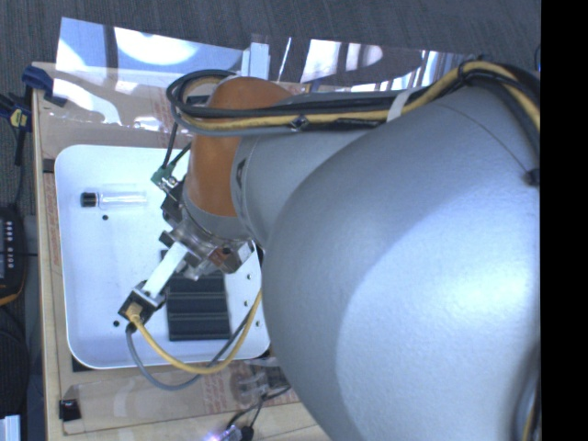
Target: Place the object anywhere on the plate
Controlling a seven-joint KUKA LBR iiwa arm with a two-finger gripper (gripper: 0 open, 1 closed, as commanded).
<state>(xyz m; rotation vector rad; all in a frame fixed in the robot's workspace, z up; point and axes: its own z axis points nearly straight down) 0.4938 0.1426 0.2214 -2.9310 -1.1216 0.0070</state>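
- Over left bin [73, 246], low near front half: gripper [195, 303], dark ribbed block below orange band [216, 168].
- Open or closed: cannot tell, underside hidden from above.
- Nothing seen held.
- Near bin's back-left: clear tube with black cap [112, 197], lying flat on bin floor, well apart from gripper; likely the task object.
- Tiny dark speck [104, 216] just beside tube.
- Yellow cable [188, 364] looping along front rim.
- Step, as judged: pick not yet made, place not begun.
- Next calls for shifting back-left over tube, lining up across its length, descending, closing, lifting.
- Then carrying to plate; position maybe hidden under grey arm [404, 274], unsure.
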